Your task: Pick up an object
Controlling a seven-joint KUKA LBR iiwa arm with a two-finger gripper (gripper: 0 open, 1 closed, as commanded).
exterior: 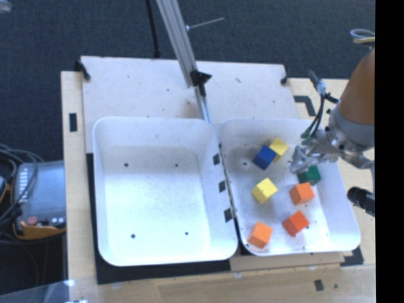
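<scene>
Pincer (305, 163) hung low over the right bin (338, 232), touching a green block (310, 175), grip impossible to tell, orange block (302, 194) just beside it.

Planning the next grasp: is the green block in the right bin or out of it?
In. The green block lies on the right bin's floor, just under the tool, above an orange block.

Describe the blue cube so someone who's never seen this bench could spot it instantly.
Look in the right-hand white bin, the one the gripper reaches into. Near its upper middle sits the blue cube, touching a yellow cube at its upper right. It is the sole blue block among yellow, orange and green ones.
</scene>
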